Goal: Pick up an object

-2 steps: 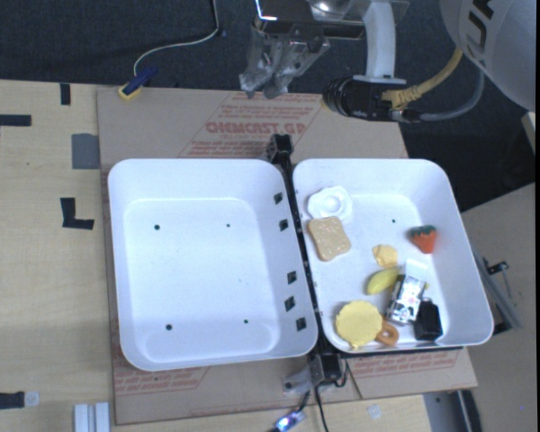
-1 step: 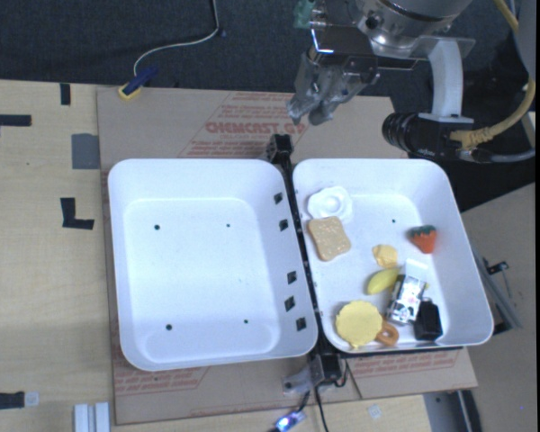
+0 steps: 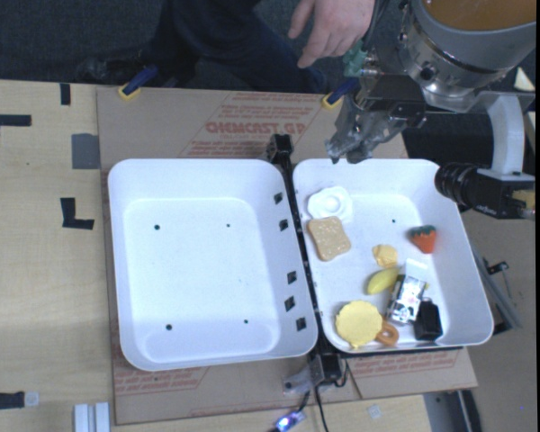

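My gripper (image 3: 346,154) hangs above the far left corner of the right bin (image 3: 450,241), with nothing between its fingers that I can make out. Just below it in the bin lie a white round piece (image 3: 328,203) and a tan toast slice (image 3: 328,238). Further toward the front sit a small yellow piece (image 3: 386,256), a yellow lemon-like piece (image 3: 381,283), a yellow disc (image 3: 358,323) with an orange ring (image 3: 388,336), a silver-and-white packet (image 3: 408,298) and a small black block (image 3: 427,320). A red strawberry (image 3: 422,237) rests near the right wall.
The left bin (image 3: 144,331) stands beside the right one, joined by a black-clipped divider (image 3: 292,241). A person's hand (image 3: 328,16) hovers behind the bench above the gripper. Both bins rest on a cardboard sheet (image 3: 207,124).
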`<state>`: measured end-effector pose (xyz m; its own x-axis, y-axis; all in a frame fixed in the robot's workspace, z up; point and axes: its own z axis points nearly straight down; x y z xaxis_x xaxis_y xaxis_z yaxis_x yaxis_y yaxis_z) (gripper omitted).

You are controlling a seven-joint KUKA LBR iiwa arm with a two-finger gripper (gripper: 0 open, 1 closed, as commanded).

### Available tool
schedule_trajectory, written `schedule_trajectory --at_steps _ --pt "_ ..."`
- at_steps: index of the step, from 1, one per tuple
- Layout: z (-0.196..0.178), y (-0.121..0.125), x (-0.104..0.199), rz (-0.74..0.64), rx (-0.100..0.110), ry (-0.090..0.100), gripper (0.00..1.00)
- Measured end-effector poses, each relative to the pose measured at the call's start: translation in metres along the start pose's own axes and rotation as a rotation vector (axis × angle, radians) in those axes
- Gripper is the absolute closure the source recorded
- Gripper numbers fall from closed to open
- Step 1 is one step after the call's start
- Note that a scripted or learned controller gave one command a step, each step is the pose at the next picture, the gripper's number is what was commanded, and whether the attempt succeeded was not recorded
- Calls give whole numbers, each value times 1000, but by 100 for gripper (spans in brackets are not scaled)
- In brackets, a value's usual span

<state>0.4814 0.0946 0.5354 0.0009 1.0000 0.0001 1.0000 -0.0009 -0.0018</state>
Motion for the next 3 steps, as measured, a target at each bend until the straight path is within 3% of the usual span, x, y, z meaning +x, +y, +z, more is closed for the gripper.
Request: schedule_trajectory --at_steps 1,3 --pt "-1 3 -27 -10 -6 -1 100" --pt "1 2 -137 4 -2 -2 100"
